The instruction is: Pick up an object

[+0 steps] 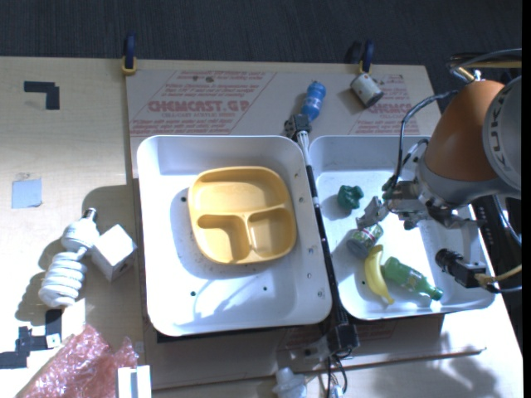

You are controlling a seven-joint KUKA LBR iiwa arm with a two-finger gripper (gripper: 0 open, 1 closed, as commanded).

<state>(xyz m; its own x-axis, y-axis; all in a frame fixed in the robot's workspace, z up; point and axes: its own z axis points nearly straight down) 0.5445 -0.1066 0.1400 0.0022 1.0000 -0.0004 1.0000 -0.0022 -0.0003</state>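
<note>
Above the banana (377,278), the arm (473,143) reaches left, jaws (371,215) touching the can (364,237); grip unclear.

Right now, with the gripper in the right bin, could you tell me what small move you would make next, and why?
Probably a short descent straight down. The gripper sits just above the small can in the right bin, with nothing visibly between its fingers. The banana and green bottle lie close below the can, so I would avoid drifting toward them.
</note>
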